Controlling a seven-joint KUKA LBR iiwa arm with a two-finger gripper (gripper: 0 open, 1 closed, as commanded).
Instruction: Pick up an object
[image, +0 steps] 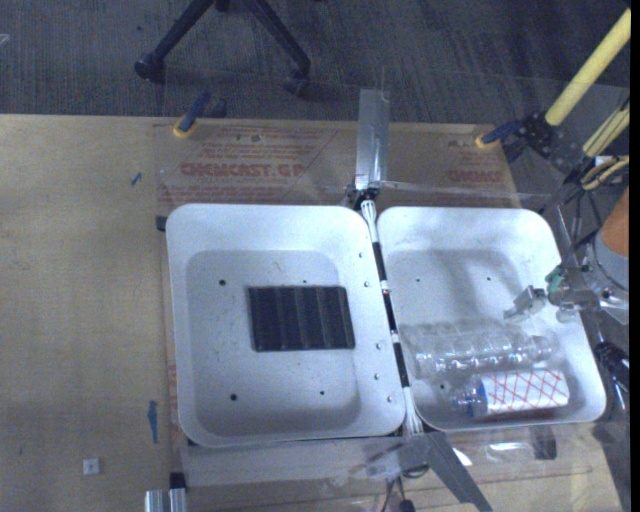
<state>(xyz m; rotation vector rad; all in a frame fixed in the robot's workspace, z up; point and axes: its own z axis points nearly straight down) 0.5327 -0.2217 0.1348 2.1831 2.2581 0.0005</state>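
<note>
You have two white bins side by side on the bench (80, 300). In the left bin (200, 240) a dark ribbed rectangular pad (300, 318) lies flat at the centre of the floor, with nothing touching it.

The right bin (450, 235) holds two things, both toward its 6 o'clock side. A clear plastic bottle (485, 352) lies on its side, its length running from 9 o'clock to 3 o'clock across the bin floor. Just beside it on the 6 o'clock side, and seemingly touching it, lies a second bottle with a red-and-white checked label (520, 390), also on its side, its blue cap end pointing toward 9 o'clock.

The gripper (535, 298) sits at the 3 o'clock edge of the right bin, reaching in over the rim, close above the 3 o'clock end of the clear plastic bottle. You cannot tell from this view whether it is released or clenched, and nothing is visibly in it.
</note>
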